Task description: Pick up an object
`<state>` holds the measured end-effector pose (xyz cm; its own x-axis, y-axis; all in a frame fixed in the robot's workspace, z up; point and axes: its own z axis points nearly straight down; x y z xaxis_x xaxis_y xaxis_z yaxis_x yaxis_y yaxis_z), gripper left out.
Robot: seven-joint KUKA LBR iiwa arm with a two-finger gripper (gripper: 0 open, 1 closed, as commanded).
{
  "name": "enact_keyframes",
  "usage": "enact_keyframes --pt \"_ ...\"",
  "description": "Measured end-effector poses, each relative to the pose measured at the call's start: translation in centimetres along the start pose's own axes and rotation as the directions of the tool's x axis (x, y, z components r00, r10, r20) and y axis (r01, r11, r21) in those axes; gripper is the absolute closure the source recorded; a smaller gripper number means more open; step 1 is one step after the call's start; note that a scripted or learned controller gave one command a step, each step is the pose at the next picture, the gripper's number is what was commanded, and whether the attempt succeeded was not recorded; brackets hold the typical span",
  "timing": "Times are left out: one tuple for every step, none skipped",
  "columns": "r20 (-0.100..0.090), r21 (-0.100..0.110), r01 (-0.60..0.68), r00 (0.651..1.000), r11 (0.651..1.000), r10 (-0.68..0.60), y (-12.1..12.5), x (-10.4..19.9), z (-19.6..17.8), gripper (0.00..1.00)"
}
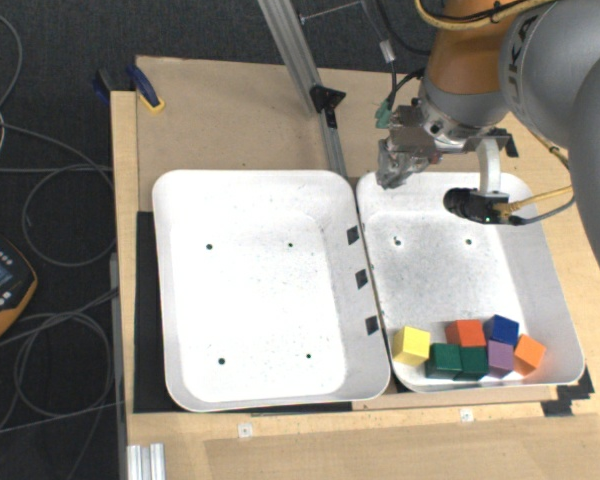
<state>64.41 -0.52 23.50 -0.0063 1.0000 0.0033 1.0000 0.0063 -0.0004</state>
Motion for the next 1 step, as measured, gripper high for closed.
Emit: enact_keyframes --pt "0.0 0.002 0.001 1.0 1.0 -0.001 -2.36 5.92 -0.06 1.0"
